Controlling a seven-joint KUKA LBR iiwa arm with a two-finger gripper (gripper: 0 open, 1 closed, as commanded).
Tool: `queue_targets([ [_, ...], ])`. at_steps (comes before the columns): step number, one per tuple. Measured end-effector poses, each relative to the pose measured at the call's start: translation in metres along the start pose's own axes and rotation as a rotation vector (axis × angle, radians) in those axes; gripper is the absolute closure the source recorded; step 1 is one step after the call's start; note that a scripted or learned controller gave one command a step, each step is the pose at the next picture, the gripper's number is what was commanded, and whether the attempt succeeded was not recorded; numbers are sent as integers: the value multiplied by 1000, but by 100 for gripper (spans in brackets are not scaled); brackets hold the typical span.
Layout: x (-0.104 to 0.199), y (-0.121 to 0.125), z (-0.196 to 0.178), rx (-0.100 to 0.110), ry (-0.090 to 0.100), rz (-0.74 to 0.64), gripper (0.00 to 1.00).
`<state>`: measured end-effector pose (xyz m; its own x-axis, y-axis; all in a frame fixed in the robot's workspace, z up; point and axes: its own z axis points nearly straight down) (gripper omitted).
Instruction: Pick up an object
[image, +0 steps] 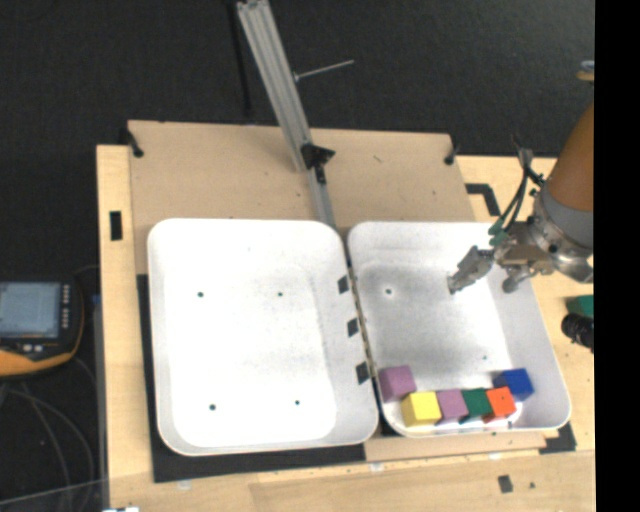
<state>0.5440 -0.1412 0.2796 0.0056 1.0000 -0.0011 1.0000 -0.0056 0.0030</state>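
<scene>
— The claw: how does it stand?

— Spread apart, one finger slanting toward the middle of the right bin, the other shorter-looking one nearer that bin's right wall. Nothing sits between them, and they touch no block (they hang over bare white floor in the far half of the bin).

— And what is in the bins, starting from the near side?

— All the blocks crowd along the near edge of the right bin. Closest to the near rim runs a row: a yellow block, a mauve block, a green block and an orange block, packed side by side. Just behind the yellow one sits a purple block, and behind the orange one, toward the near right corner, a blue block. The left bin shows only its speckled white floor.

— The arm?

— The arm comes in over the right bin's far right corner, orange band uppermost, grey wrist below, the claw angled toward the bin's centre, well apart from the blocks.
</scene>
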Motion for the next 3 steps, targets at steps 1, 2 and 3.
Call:
queue_targets([
  [1,-1,1,-11,-4,-2,2,100],
  [2,72,-23,19,5,3,-14,100],
  [3,68,-22,18,2,1,-5,0],
])
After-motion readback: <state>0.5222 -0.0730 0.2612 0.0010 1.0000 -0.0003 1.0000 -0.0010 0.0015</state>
